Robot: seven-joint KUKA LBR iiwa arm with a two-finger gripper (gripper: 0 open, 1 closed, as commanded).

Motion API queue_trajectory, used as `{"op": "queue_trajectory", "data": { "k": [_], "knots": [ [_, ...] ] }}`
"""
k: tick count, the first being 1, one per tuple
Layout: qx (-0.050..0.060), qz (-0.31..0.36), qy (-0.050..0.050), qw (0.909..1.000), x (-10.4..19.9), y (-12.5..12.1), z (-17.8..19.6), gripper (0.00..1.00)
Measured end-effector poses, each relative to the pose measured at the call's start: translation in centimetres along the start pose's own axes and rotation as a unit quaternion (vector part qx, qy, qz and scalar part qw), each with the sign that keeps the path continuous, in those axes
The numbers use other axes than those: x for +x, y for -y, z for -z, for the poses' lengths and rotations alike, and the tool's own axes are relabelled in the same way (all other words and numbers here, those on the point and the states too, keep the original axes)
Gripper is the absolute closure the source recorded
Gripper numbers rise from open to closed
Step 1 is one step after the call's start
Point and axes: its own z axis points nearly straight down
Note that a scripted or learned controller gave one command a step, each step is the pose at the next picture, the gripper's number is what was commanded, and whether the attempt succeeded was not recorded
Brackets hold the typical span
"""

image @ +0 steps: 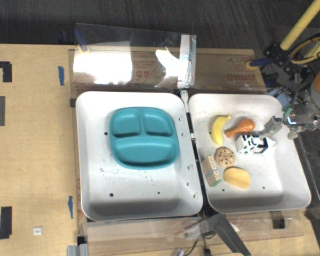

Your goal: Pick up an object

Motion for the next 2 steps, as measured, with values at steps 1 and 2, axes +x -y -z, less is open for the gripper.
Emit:
{"op": "queue_trajectory", "data": {
  "k": [1,2],
  "knots": [
    [0.003,0.018,-0.001,0.9998,4.1,1.2,-9.9,0.00],
    [-0.007,0.079,0.003,0.9968,7.9,-4.8,-11.3,0.00]
  ]
}}
